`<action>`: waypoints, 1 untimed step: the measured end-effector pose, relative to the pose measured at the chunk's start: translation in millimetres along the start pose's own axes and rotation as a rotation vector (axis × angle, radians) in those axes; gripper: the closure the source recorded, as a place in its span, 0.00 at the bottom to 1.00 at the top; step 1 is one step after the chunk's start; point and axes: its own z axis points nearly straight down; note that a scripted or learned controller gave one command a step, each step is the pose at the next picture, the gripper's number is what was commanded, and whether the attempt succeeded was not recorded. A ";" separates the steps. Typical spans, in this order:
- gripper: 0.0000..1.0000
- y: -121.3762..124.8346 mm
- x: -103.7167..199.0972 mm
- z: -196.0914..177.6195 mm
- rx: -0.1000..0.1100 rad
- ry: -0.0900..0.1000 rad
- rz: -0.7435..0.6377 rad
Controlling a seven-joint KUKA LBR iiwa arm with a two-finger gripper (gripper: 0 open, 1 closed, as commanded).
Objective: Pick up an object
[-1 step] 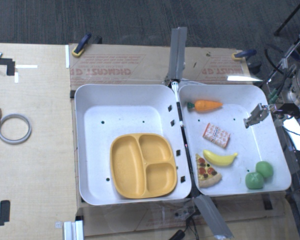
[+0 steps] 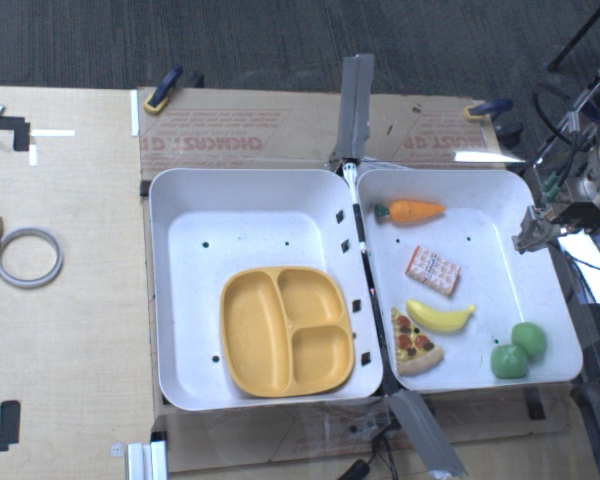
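Two white bins side by side on the bench. Left bin [image 2: 180,268] carries a yellow divided plate [image 2: 285,330] toward its near edge. Right bin [image 2: 480,208] carries a carrot [image 2: 415,211] at its far-left corner, a small red-and-white box [image 2: 433,271] mid-bin, a banana [image 2: 440,316] just nearer, a pizza slice [image 2: 413,343] against the near-left wall, and two green round fruits [image 2: 518,350] in the near-right corner. Gripper [image 2: 533,230] sits over the right bin's right rim, holding nothing; the part seen is small and dark, so its opening cannot be read. Any item would serve; the box looks the fairest target, lying flat and apart from its neighbours. It lies left of the gripper and slightly nearer. Best approach: move in over the box, descend straight, straddle its narrow side.
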 end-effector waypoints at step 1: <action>1.00 45.9 -10.0 -51.8 -0.003 0.000 -0.047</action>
